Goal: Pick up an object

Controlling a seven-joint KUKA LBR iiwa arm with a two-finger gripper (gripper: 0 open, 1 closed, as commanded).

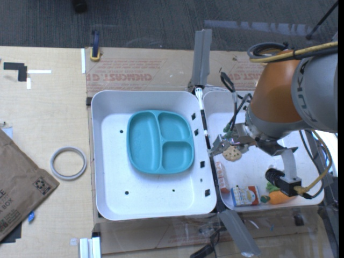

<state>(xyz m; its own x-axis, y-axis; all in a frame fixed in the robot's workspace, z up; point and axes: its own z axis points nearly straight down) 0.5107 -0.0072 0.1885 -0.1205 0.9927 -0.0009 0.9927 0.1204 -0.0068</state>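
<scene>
The bench is light wood w/ a sheet of cardboard under two white bins. The arm, grey w/ an orange band, comes in from the right and hangs over the right bin. The left bin carries a teal divided plate, lying flat near its middle, three compartments, nothing in them.

In the right bin, toward the near edge: a small carton w/ red and white print, and just beside it on the right an orange carrot-like item w/ a bit of green. A narrow pinkish packet lies along the bin's left wall.

The gripper sits low over the right bin's left part, close to the divider betw. the bins. A round, speckled cookie shows right under the tip; whether it's betw. the jaws or just lying on the bin floor below them can't be told, and the jaws' state can't be made out either.

On the bench left of the bins: a brown paper bag at the edge, and a grey tape ring lying flat, near the left bin but apart from it.
</scene>
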